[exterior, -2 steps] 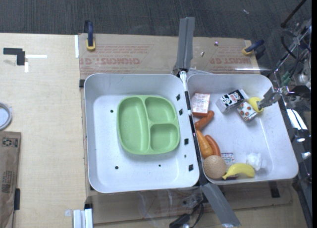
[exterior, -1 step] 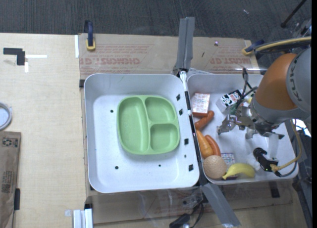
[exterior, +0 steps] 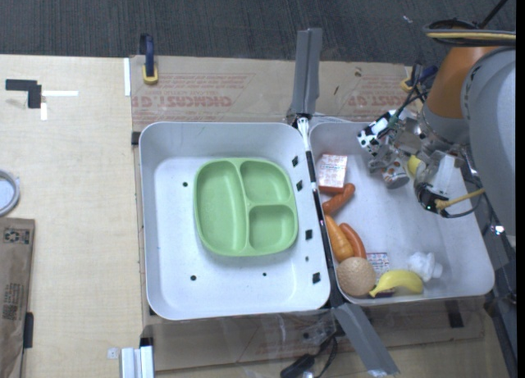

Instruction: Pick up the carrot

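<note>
The carrot [exterior: 335, 239], an orange tapered piece, lies along the left wall of the right bin [exterior: 459, 233]. It lies between a reddish sausage-shaped piece [exterior: 340, 197] above it and a round tan item [exterior: 355, 275] below it. A second orange-red piece [exterior: 354, 240] lies against the carrot's right side. My gripper [exterior: 389, 165] hangs over the upper right part of that bin. It is well to the right of the carrot, further back, and apart from it. A small black-and-white part [exterior: 372, 134] shows at its upper left.
A green divided plate [exterior: 244, 206] sits in the left bin [exterior: 164, 229]. The right bin also holds a small pink-and-white box [exterior: 332, 170], a banana [exterior: 399, 284] and a white crumpled item [exterior: 425, 266]. The arm [exterior: 484, 97] covers the bin's right rim.
</note>
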`<action>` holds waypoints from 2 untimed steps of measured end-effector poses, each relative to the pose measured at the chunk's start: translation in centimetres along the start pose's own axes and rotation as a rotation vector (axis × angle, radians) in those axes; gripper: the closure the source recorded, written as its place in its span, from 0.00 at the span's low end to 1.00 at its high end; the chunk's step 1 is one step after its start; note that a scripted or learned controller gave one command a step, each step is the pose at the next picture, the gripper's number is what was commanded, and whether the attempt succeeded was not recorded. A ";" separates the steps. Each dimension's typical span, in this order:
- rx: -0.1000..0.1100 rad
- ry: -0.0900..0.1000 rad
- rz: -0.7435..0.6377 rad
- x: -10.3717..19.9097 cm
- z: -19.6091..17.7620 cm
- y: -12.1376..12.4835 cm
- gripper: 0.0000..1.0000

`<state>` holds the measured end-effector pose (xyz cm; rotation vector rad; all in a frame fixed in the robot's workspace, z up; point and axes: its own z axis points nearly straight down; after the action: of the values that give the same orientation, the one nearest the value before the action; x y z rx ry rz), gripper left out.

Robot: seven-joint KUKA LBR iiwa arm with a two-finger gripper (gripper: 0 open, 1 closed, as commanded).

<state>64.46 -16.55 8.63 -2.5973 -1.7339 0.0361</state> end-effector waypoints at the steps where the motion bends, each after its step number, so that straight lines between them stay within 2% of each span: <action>1: -0.007 0.000 -0.004 0.2 -1.0 0.1 1.00; 2: -0.023 0.010 0.220 -3.1 -6.6 -8.1 1.00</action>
<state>55.97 -16.30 15.53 -2.7860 -1.4460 0.0060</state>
